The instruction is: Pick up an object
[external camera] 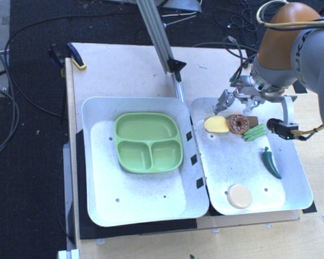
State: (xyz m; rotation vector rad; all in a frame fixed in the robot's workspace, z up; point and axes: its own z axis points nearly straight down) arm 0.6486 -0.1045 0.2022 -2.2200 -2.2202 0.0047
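Note:
The right bin (221,166) holds a yellow lemon-like piece (216,124), a chocolate donut (238,123), a light green bean pod (254,133), a dark green pepper (270,162) and a pale round bun (240,196). My gripper (230,100) hangs over the bin's far edge, just above and behind the lemon and donut. Nothing shows between its fingers. The orange band of the arm (288,20) rises at the upper right.
The left bin (97,144) carries a light green divided tray (149,142). A slanted metal pole (157,31) crosses the bench behind the bins. A blue and yellow tool (76,56) lies at the bench's far left corner. Cables lie on the floor beyond.

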